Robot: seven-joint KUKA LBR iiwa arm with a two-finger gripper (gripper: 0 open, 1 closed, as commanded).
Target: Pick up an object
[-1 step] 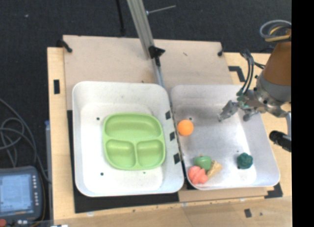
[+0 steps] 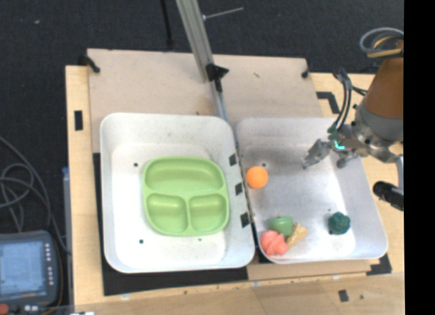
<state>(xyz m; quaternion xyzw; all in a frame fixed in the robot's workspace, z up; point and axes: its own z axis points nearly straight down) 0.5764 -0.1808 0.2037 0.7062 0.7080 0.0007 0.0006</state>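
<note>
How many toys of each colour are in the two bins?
Orange: 1, ball
Pink: 1, toy
Tan: 1, piece
Light green: 2, tray, small toy
Dark green: 1, toy
Total: 6

Orange ball (image 2: pixel 257 177) left of the hand (image 2: pixel 329 154), dark green lump (image 2: pixel 339 223) below it, green, pink and tan toys (image 2: pixel 281 234) clustered lower left

The arm (image 2: pixel 385 96) shows an orange-brown band above a grey wrist. Pale looped cables sit at its twelve o'clock, thin dark ones at nine. The gripper (image 2: pixel 331 155) is grey metal, a small teal light at its centre.
</note>
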